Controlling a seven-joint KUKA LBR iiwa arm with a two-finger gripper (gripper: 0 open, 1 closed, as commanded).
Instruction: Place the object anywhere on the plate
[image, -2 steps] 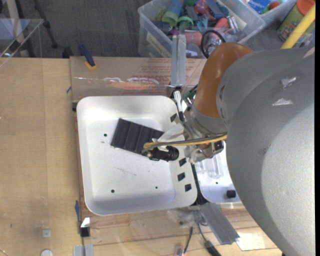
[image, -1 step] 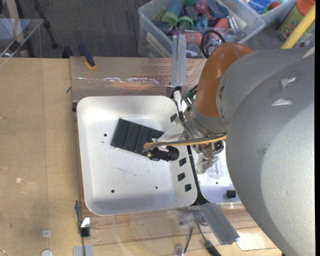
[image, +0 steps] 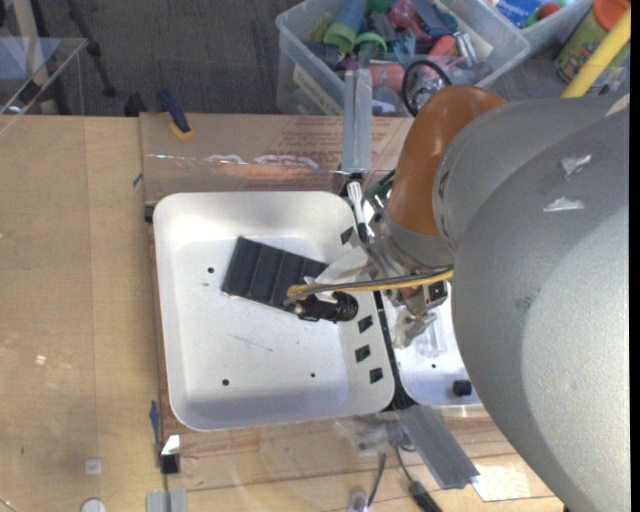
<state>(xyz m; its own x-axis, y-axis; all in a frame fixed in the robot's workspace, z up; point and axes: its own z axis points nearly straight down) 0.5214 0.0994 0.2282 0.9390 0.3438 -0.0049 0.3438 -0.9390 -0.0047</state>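
Grey arm (image: 540, 260) overhangs the right bin (image: 440, 385), left bin (image: 250, 370) holds a dark ribbed slab (image: 265, 272), end effector (image: 412, 325) state unclear

Nothing I can actually read from my end, guys. There's some reddish print on the brown cardboard (image: 290, 150) lying on the worktop behind the left white bin (image: 190, 400), but it's way too smeared on my feed to make out a single word or number.
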